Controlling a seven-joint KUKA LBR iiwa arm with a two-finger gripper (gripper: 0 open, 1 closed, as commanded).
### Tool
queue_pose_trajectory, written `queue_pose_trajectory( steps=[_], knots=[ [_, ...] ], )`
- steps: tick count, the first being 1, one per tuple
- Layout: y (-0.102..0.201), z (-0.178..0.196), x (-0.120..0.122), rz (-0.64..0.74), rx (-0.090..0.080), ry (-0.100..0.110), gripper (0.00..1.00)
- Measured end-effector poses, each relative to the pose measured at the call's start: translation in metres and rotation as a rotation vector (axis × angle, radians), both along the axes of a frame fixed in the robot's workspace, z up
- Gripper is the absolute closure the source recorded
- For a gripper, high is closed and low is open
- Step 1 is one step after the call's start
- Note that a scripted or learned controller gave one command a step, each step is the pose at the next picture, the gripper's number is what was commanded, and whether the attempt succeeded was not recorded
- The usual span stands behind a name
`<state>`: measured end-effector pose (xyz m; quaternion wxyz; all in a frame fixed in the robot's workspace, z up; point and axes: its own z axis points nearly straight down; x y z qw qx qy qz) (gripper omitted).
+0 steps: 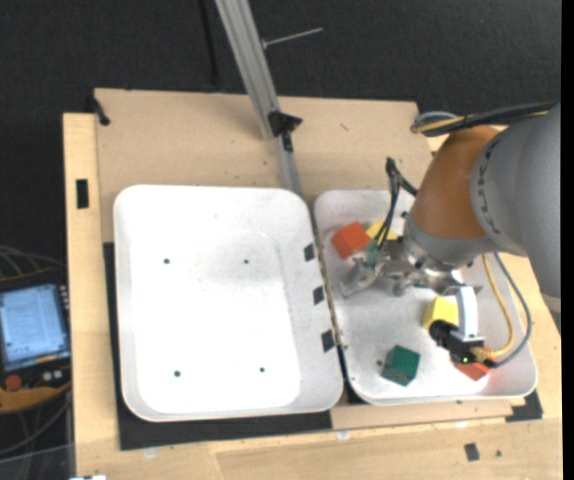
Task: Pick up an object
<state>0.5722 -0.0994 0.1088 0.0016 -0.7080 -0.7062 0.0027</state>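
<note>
The right bin (419, 394) holds several small objects. An orange block (348, 239) lies near its upper left corner, with a yellow piece (380, 233) just to its right. A green block (400, 364) sits near the front wall. A yellow object (440, 313) and a small red piece (475, 371) lie at the right, partly under the arm's cabling. My gripper (365, 270) hangs low in this bin, just below the orange block and above the green block. The wrist hides the bin floor behind it.
The left bin (207, 298) lies beside the right one, divided by a shared wall with black clips (319, 295). A slanted metal pole (252, 63) rises behind the bins. A teach pendant (22, 328) rests off the bench at the left.
</note>
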Motion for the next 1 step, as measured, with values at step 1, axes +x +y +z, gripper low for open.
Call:
queue_pose_trajectory(
  steps=[1],
  knots=[
    [0.0008,0.0146,0.0028,-0.007,0.004,-0.010,1.00]
  ],
)
